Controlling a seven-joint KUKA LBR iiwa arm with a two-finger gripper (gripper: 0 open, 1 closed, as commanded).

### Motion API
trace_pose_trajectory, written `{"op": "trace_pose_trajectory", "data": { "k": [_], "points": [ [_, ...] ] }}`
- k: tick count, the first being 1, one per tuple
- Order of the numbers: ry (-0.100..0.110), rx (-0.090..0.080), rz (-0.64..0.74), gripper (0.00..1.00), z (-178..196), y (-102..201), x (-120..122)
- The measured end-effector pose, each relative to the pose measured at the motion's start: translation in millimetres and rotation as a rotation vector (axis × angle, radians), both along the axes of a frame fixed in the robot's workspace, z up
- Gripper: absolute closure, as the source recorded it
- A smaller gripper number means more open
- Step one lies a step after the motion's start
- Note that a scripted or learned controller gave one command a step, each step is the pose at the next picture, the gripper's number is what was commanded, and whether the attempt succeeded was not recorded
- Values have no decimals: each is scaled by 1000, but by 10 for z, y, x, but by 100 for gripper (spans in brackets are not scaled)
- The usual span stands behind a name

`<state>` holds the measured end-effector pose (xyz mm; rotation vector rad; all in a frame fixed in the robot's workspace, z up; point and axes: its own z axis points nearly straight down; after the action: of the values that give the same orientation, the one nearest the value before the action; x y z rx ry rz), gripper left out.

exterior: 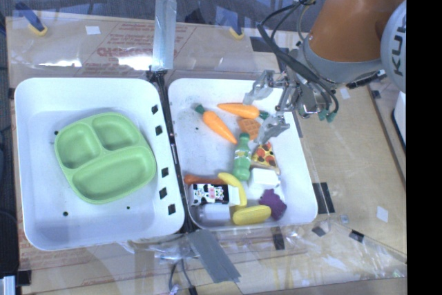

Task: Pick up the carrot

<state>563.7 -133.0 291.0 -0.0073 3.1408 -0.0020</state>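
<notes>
While poised open and empty above the right bin (304, 169), gripper (271, 103) beside two carrots, one (238, 109) near its fingertips, another (218, 125) leftward; best approach: centred over the nearer carrot, fingers astride, clear of neighbouring toys.

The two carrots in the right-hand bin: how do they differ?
The upper carrot lies nearly level across the bin, right beside the gripper; the lower carrot lies on a slant and farther from it. The upper carrot's green end is hard to make out, while the lower carrot's green top points up-left. Both are orange, tapered, and lie in the right bin.
</notes>
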Motion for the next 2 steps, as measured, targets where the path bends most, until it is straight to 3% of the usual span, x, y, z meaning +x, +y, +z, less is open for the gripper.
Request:
{"op": "trace_pose_trajectory", "data": {
  "k": [1, 2],
  "points": [
    [15, 6, 98, 0, -1393, 100, 172],
    [6, 3, 45, 0, -2016, 281, 376]
  ]
}}
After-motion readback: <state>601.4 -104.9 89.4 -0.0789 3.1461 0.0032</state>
